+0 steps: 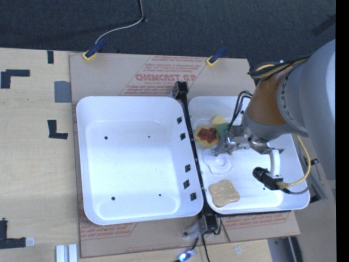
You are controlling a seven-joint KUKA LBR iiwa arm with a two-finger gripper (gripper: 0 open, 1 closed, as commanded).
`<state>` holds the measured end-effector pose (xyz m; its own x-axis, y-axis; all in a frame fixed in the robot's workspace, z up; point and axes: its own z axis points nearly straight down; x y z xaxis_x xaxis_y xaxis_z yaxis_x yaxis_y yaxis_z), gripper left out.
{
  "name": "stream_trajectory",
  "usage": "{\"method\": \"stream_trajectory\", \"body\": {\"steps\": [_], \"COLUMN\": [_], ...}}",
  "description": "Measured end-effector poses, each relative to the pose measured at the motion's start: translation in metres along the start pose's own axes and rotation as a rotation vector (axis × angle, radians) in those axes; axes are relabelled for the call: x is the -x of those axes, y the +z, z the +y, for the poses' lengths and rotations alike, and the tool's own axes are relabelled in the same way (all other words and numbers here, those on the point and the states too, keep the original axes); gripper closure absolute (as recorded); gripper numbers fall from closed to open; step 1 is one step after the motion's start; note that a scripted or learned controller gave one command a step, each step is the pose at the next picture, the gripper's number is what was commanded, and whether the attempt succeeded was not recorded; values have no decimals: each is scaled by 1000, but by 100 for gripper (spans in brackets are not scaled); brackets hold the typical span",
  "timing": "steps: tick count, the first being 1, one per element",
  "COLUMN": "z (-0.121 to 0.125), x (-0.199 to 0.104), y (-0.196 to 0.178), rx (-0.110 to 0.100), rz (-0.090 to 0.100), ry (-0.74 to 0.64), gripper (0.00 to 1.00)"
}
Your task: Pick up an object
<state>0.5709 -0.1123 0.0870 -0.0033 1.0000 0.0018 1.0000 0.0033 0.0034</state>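
While gripper (222,148) hovers, grip state unclear | tan slab (224,193) long axis diagonal

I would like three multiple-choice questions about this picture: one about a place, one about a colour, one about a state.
1. Where does the tan bread-like piece lie?
A. left bin
B. right bin, near corner
C. on the cardboard

2. What colour is the band above the wrist?
A. orange
B. blue
C. green

3. How does the tool stand?
A. raised high over the left bin
B. low inside the right bin
C. outside both bins

Answers: B, it lies by the right bin's front corner; A, the band is orange; B, the tool is down beside the colourful toys.
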Motion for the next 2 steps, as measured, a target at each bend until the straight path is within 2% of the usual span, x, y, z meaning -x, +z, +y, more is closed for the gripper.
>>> {"method": "stream_trajectory", "body": {"steps": [1, 2], "z": [-3, 3], "x": [-18, -15], "y": [0, 0], "rx": [5, -3], "rz": [-6, 0], "ry": [3, 1], "gripper": [100, 100]}}
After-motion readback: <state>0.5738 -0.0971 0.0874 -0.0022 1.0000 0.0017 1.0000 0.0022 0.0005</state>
